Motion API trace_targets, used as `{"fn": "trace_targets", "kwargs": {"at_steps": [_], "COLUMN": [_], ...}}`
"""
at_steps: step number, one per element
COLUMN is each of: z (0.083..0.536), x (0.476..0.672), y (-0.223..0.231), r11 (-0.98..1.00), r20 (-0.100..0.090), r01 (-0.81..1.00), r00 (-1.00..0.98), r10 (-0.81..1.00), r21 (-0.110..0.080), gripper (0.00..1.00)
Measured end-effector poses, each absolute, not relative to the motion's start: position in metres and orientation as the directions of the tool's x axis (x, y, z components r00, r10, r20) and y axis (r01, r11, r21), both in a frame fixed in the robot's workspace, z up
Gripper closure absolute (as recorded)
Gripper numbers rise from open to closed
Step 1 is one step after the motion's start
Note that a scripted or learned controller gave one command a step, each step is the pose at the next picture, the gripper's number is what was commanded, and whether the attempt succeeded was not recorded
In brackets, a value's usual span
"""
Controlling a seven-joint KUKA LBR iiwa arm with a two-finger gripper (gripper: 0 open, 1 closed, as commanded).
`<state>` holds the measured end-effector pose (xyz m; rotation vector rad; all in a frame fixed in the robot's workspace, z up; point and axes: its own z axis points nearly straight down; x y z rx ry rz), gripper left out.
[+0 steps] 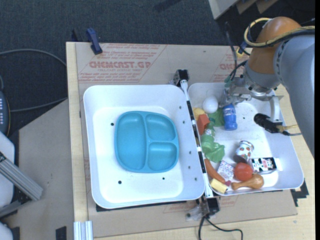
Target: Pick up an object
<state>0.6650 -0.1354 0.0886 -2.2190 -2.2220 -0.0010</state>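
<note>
- Nearest the camera, well short of the can (229, 118), a red ball (243, 171), a brown wooden piece (247, 183) and a black-and-white box (262, 164) lie packed at the near end of the right bin (295, 170).
- A green crumpled thing (212, 149) lies between that heap and the can; it looks soft.
- The can, small and blue, stands about upright at the far end of the bin. It is likely light, stiff and smooth-sided, so it may slip. I judge the best hold is across its round body, about midway up.
- A white ball (210, 104) lies just left of the can and crowds that side; its right is barer floor.
- The gripper (234, 98) hangs just beyond the can, close above it; I cannot tell whether it is wide or narrow, nor whether it touches.
- The bin floor is smooth and white, with shallow walls.
- Well left of the can, the other bin (90, 134) holds a teal plate (146, 140).
</note>
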Motion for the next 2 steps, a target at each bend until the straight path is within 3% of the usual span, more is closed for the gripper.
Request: {"fn": "trace_targets", "kwargs": {"at_steps": [1, 2], "z": [0.085, 0.185], "x": [0.6, 0.551], "y": [-0.119, -0.089], "r11": [0.0, 0.001], "r20": [0.0, 0.0], "r01": [1.0, 1.0], "r00": [0.0, -0.001], "r10": [1.0, 1.0], "r21": [-0.001, 0.001], "gripper": [1.0, 1.0]}}
